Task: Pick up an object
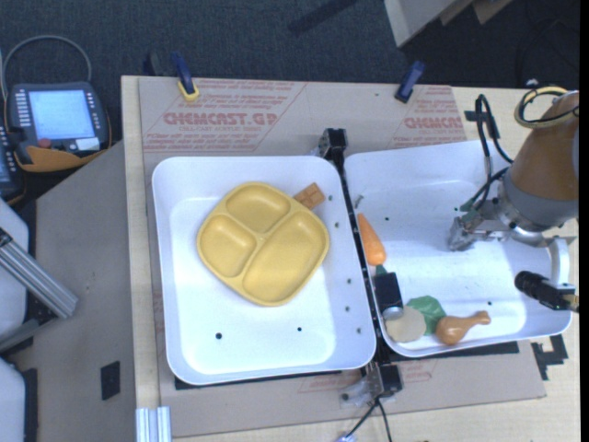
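My gripper (463,233) reaches in from the right over the right bin (423,178), low above its bare white floor near the right side. Nothing shows between its fingertips. An orange carrot (371,239) lies along the bin's left wall. At the front of the bin sit a black block (387,292), a pale round piece (405,324), a green leafy piece (429,308) and a tan drumstick (463,324). All of these lie to the left of and in front of the gripper, apart from it.
The left bin (193,339) holds a yellow divided plate (263,242) with a small brown block (309,195) at its far right edge. A black divider runs between the bins. The arm's orange band (545,159) hangs over the right bin's far right corner.
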### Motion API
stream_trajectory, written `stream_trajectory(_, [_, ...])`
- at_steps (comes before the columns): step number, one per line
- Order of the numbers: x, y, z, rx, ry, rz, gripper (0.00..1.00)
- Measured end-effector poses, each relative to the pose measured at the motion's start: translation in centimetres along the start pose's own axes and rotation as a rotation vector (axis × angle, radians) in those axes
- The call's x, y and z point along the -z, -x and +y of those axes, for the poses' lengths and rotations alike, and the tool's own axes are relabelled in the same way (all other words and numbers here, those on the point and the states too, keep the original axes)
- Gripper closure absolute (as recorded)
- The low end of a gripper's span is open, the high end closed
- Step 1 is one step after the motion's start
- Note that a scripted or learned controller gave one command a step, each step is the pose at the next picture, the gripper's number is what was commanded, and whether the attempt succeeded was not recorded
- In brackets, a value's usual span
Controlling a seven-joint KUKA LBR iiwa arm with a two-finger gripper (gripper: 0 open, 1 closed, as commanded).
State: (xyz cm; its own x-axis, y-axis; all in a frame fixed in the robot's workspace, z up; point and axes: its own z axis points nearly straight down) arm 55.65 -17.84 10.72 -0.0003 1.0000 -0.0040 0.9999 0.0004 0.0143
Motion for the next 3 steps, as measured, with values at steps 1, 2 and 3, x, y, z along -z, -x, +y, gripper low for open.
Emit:
stream_trajectory(1, [6.4,-0.3,0.4,0.001,-0.008,0.002,1.00])
stream_trajectory(2, [11.7,-0.2,0.6,0.001,-0.008,0.001,1.00])
stream_trajectory(3, [13.2,-0.2,0.7,0.001,-0.010,0.002,1.00])
